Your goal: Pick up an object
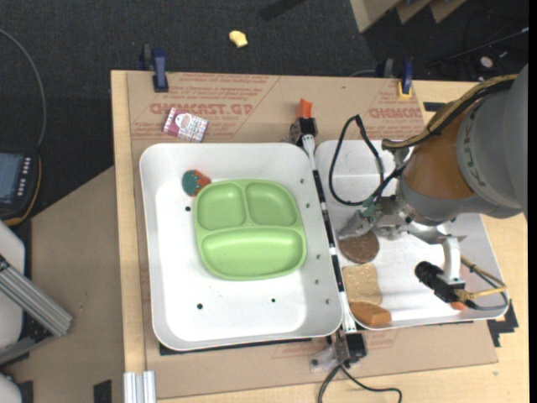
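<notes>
Reaching in from the right, the grey-and-orange arm (470,166) holds its gripper (370,223) low over the right bin (478,233) — whether it is open or closed cannot be told from this angle. A brown round disc (359,248) lies just beside the gripper, close to the bin's left wall. A slice of bread (363,282) sits just in front of the disc, and an orange-brown piece (372,314) lies in the near-left corner. In the left bin (168,292) rests a green divided plate (249,227) — a small red-and-teal object (195,181) lies at its far-left corner.
</notes>
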Controlling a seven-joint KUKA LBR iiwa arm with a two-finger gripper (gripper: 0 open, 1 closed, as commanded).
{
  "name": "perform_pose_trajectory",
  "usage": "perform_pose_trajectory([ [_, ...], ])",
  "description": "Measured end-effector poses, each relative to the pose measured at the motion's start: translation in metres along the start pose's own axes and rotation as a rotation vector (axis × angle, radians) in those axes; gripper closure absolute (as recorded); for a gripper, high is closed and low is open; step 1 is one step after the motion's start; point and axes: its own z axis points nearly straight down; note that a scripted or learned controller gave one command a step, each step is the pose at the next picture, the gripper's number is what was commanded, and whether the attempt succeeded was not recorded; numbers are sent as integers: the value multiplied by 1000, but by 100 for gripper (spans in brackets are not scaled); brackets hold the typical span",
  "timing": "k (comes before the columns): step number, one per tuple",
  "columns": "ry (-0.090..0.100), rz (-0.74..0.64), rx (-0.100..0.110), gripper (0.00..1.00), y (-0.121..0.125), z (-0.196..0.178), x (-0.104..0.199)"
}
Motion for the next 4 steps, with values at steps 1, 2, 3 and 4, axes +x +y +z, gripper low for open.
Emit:
perform_pose_trajectory([
  [1,-3,4,-9,100,1,-18,-3],
  [2,-6,7,-6,100,-25,-91,-29],
  [3,-3,5,0,0,-25,-87,-27],
  [4,0,2,8,0,-9,-20,-7],
])
